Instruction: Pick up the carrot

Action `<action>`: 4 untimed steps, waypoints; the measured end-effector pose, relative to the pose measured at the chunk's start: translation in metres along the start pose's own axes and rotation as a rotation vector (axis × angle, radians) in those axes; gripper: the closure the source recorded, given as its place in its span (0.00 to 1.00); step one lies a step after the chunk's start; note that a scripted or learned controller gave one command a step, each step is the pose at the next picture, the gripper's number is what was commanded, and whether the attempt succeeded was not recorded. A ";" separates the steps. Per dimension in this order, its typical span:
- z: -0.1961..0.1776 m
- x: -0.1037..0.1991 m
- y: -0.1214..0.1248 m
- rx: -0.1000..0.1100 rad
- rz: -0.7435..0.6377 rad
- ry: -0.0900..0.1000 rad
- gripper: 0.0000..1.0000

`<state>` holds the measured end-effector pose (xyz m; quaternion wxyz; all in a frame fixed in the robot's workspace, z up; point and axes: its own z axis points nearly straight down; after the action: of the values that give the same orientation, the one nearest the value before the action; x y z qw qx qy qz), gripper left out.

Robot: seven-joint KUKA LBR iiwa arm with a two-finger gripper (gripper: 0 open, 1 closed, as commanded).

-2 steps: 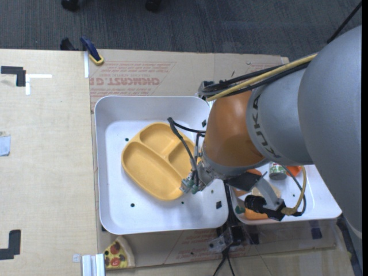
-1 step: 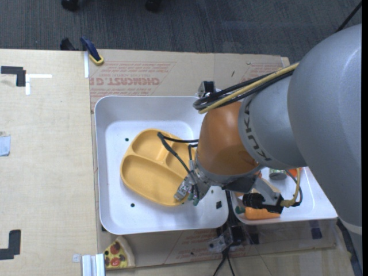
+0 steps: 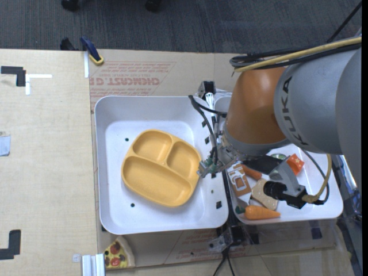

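At the near edge of the bench, at about seven o'clock, lies a small flat card (image 3: 117, 254) printed with a pizza slice, beside a white bracket. Just above it, at five o'clock, the carrot (image 3: 262, 213) lies on its side in the near corner of the right bin (image 3: 329, 209): smooth, orange, tapered, its point toward three o'clock. Touching or just beside it sit a pale toast-shaped piece (image 3: 265, 193), a small printed packet (image 3: 240, 181) and, farther back, an orange block (image 3: 295, 164). The gripper (image 3: 208, 167) hangs over the wall between the two bins, at the rim of a plate; whether its fingers are spread or closed cannot be told. The plate (image 3: 161, 167) is matte yellow plastic, rounded, split into three compartments, and rests in the glossy white left bin (image 3: 109, 171). Over the right bin looms the arm (image 3: 299, 105), a smooth grey shell with a broad orange band, bearing the letters "KUKA" in black. Beyond the bins, at twelve o'clock, brown cardboard (image 3: 133, 75) carries red mirrored print that cannot be read with certainty. Farthest lies dark ribbed carpet (image 3: 190, 16).
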<state>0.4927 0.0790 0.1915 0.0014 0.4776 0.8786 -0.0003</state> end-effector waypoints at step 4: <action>-0.038 0.073 0.043 0.006 0.354 -0.003 1.00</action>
<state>0.4886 0.1639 0.2293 0.0011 0.6250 0.7806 -0.0035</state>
